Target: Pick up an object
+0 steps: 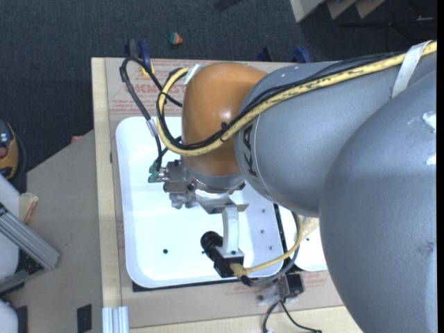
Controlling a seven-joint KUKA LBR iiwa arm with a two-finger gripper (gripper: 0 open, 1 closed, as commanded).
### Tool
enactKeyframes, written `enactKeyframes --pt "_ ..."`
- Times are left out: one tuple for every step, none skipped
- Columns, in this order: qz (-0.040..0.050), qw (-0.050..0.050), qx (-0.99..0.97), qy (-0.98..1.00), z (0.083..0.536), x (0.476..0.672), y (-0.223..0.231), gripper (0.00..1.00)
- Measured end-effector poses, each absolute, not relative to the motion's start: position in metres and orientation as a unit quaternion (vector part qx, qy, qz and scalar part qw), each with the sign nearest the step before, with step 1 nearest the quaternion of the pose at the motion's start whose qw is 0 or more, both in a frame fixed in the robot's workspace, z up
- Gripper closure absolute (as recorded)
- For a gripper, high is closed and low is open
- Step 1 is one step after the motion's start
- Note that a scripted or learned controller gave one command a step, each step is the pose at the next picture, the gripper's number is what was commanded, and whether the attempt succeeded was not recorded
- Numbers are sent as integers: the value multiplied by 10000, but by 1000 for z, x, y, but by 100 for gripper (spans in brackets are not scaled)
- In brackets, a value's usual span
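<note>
At the far left, off the bench, you see a metal rail (29, 240) lying on the dark floor. Beyond the bench's far edge, a small coloured thing (176, 39) sits on the carpet; it is too small for you to tell what it is.

The wooden bench (104, 186) carries the left bin (139, 207), whose white floor is bare on its left side apart from a tiny dark speck (165, 250) toward the near edge.

Over the middle of that bin hangs the gripper (182, 186), its metal body showing just below the orange band (208, 116). You are looking down on it from above, so you cannot tell whether it is spread or pressed together, or whether it pinches anything. Whatever object lies straight beneath it is hidden from you, so you cannot tell where the thing to pick up sits.

Black and yellow cables (149, 82) loop from the far left of the band around to a black fitting (214, 245) near the bin's near edge.

To the right, the grey arm (347, 151) covers the bench, leaving you a sliver of the right bin (312, 252).
</note>
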State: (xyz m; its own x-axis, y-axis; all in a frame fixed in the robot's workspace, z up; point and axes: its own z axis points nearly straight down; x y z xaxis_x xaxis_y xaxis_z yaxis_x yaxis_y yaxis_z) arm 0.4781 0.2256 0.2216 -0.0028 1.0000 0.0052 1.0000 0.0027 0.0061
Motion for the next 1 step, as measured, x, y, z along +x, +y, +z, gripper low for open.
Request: enactKeyframes --pt "73 27 7064 7077 345 489 225 100"
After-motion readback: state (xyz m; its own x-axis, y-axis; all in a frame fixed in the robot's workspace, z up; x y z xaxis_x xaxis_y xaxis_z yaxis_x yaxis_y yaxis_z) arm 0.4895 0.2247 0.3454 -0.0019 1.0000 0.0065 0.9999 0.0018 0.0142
